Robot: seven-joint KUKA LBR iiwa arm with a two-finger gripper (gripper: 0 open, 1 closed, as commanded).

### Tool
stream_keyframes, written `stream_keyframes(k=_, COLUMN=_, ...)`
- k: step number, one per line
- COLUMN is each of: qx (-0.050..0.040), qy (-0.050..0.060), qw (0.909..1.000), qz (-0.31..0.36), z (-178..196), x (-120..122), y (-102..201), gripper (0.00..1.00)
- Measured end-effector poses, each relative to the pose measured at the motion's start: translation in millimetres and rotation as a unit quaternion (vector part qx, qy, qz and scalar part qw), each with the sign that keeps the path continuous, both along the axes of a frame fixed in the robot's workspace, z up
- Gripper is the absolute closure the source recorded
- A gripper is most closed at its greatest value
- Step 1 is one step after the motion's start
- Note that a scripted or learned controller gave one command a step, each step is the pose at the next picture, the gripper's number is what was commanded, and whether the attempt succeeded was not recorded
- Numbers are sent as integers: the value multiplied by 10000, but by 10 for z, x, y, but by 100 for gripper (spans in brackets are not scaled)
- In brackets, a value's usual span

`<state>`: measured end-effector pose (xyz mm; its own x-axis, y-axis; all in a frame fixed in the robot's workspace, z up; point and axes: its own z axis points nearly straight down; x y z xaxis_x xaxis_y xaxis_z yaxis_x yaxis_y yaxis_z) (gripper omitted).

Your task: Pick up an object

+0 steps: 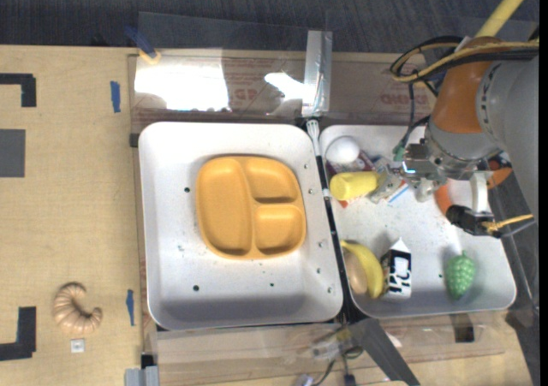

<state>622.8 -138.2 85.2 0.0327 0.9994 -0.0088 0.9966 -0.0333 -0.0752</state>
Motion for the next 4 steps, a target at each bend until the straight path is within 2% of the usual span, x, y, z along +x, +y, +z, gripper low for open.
stream_keyframes(k=1, qx=-3, qy=113, qw=9996, qz=265, z=-3, x=84, y=-7, gripper=0)
stream_keyframes(k=2, qx=-7, qy=-394, qw=9952, qz=-898, z=7, x=445, y=102, gripper=0)
stream_keyframes(k=3, qx=11, qy=-388, qw=9981, qz=-481, z=15, x=-101, y=33, gripper=0)
stream_keyframes(k=4, qx=9, qy=-403, qw=9974, qz=-601, z=12, x=-83, y=-70, gripper=0)
